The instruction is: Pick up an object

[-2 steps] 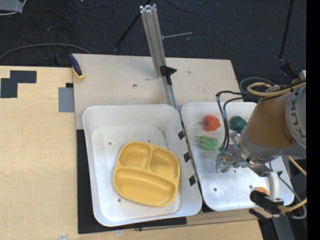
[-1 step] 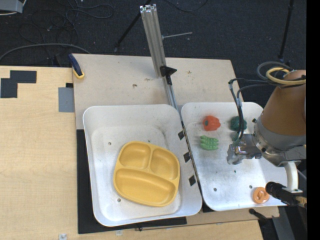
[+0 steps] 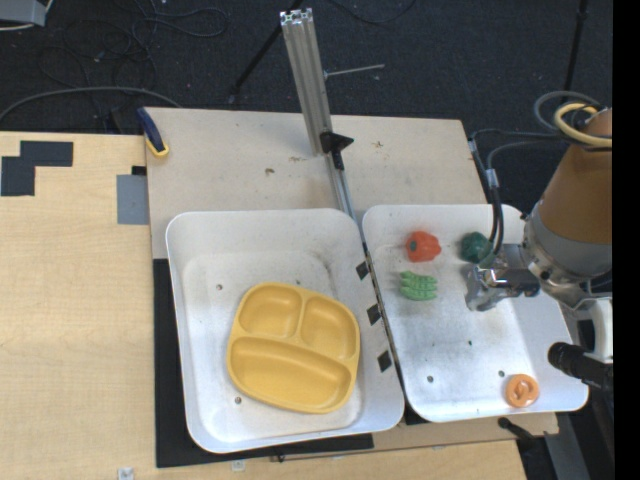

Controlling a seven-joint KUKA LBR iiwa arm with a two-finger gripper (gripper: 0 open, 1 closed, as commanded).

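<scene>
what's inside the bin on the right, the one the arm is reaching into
The right bin holds a red-orange piece, a light green piece, a dark green piece and an orange ring-like piece. The end effector hangs over its right side, covering the floor beneath it.

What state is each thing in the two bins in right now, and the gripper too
yellow divided plate: flat in left bin.
red toy: loose in right bin.
light green toy: loose, below the red one.
dark green toy: loose, beside the gripper.
orange toy: loose, near corner.
gripper: low over right bin.
</scene>
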